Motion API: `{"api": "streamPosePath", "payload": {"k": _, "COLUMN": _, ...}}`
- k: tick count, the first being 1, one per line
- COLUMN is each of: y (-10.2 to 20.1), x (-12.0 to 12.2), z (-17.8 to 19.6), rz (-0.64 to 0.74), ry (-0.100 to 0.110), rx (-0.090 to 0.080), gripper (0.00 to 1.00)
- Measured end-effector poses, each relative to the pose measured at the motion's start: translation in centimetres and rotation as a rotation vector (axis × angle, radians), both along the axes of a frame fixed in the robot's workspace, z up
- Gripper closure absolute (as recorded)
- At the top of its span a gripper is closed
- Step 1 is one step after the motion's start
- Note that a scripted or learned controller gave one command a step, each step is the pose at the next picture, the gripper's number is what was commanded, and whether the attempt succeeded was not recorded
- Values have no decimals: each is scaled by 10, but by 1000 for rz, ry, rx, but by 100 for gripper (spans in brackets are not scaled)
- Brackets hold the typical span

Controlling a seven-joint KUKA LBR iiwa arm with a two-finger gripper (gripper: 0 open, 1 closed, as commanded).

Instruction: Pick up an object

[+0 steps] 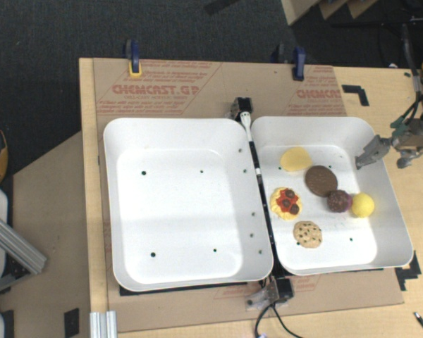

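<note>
Where the tan cardboard-covered desk (pixel 197 83) spreads under everything, printed in red lettering and pinned at its far edge by two blue clamps (pixel 133 51), I see the two shallow white plastic bins sitting side by side, their inner rims touching along a black hinge strip. From my seat the left bin (pixel 120 189) is the larger stretch of bare, smooth plastic with rounded corners and a few small dark dots on its floor, so it offers the most open room. The right bin (pixel 388 238) carries all the objects, grouped toward its middle, leaving free floor along its far and near walls.

Largest among them is a flat pale-yellow disc (pixel 295 159), then a round dark-brown cookie (pixel 321 180) just beside it. Near the inner rim lies a small yellow pizza-like round with red topping (pixel 286 203), and below it a tan chocolate-chip cookie (pixel 308 234). A dark purple lumpy ball (pixel 339 201) touches a glossy yellow lemon-shaped ball (pixel 363 205).

My gripper (pixel 366 153) hangs over the right bin's far right rim, well apart from the objects; whether its grey metal fingers are spread or closed I cannot tell, and nothing shows between them.
</note>
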State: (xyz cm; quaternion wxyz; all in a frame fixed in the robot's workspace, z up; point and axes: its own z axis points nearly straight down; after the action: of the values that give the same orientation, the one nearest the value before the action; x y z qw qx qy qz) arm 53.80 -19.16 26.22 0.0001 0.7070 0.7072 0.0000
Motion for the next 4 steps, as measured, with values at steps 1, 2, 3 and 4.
{"api": "streamPosePath", "payload": {"k": 1, "y": 44, "x": -4, "z": -163, "rz": 3, "ry": 14, "rx": 6, "gripper": 0}}
{"api": "streamPosePath", "payload": {"k": 2, "y": 41, "x": -1, "z": -143, "rz": -1, "ry": -2, "rx": -1, "gripper": 100}}
{"api": "streamPosePath", "payload": {"k": 3, "y": 103, "x": -58, "z": 25, "rz": 7, "ry": -16, "rx": 1, "gripper": 100}}
{"api": "streamPosePath", "payload": {"k": 4, "y": 147, "x": -57, "z": 170, "rz": 8, "ry": -19, "rx": 0, "gripper": 100}}
